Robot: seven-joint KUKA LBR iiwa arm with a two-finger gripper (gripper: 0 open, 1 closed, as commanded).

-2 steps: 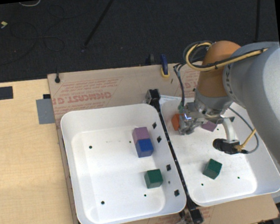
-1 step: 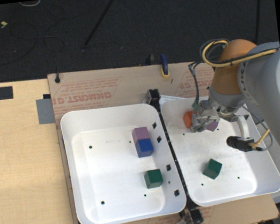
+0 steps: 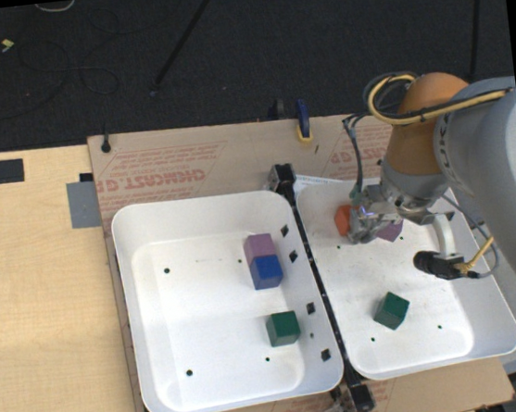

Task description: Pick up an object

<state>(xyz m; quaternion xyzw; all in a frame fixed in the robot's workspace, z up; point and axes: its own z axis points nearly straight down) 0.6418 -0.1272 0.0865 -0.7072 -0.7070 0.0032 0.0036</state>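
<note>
Near the back edge of the right bin (image 3: pixel 498 334), the gripper (image 3: pixel 365 225) hangs low over the floor, with an orange object (image 3: pixel 344 219) just at its left side and a purple object (image 3: pixel 391 230) at its right. Whether either one sits inside the tool or merely beside it is hidden by the wrist, so I cannot tell if the tool is clenched, released or grasping anything.

A green cube (image 3: pixel 391 309) lies apart, toward the front edge of the same bin, tilted a little. Over the divider, the left bin (image 3: pixel 157 371) holds a blue cube (image 3: pixel 266 271) touching a lilac block (image 3: pixel 259 246) near its right wall, and a second green cube (image 3: pixel 282 328) closer to the front right corner.

These pieces look like small, rigid blocks: probably light, stiff, not fragile, with smooth faces that may slip if pinched on an edge. Two opposite flat faces would give the surest hold. The orange one looks rounder, so it could roll away under an off-centre squeeze.
</note>
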